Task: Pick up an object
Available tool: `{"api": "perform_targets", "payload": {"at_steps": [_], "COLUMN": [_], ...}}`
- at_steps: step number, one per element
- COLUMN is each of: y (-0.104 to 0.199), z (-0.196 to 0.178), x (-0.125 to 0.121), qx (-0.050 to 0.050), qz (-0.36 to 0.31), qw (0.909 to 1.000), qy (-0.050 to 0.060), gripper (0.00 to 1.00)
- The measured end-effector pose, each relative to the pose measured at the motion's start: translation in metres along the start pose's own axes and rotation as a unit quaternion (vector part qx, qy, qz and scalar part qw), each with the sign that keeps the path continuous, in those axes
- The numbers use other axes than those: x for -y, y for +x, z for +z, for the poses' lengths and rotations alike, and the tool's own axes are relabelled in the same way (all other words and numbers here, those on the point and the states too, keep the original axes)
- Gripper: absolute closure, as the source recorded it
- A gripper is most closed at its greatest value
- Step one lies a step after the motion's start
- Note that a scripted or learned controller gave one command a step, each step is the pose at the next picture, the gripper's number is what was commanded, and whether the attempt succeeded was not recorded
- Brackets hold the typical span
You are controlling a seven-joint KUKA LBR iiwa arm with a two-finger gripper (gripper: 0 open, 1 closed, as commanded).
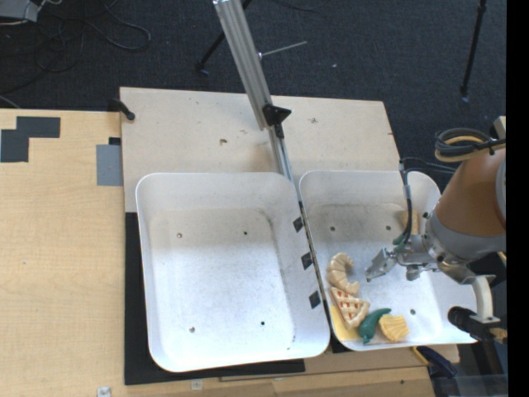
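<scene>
Four small toy pieces (350,304) cluster in right bin's (364,190) near-left corner.

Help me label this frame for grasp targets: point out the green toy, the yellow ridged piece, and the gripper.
green toy (371,320), camera view, on the middle of its body
yellow ridged piece (394,328), camera view, on its ridged top face
gripper (379,266), camera view, between its fingertips

Toys (357,306) in right bin (364,190), front-left corner.

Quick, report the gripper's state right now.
Gripper: over the right bin, nothing seen in its grasp; open or closed cannot be told.
</scene>
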State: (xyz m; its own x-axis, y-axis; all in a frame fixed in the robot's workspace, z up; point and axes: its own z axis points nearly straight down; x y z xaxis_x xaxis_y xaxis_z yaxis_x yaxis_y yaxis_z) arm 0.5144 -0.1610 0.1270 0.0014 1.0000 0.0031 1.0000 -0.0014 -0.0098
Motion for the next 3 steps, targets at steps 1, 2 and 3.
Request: {"api": "perform_targets", "payload": {"at_steps": [1,2,3], "y": [-0.002,-0.014,-0.006], "z": [-0.013,-0.064,-0.112], "x": [0.000,-0.001,-0.007], "qx": [0.001,0.002,0.002], "qz": [0.003,0.004,-0.001], "qw": [1.0000,1.0000,1.0000], "qy": [-0.002,-0.006,-0.006], "gripper": [1.00,1.00,1.00]}}
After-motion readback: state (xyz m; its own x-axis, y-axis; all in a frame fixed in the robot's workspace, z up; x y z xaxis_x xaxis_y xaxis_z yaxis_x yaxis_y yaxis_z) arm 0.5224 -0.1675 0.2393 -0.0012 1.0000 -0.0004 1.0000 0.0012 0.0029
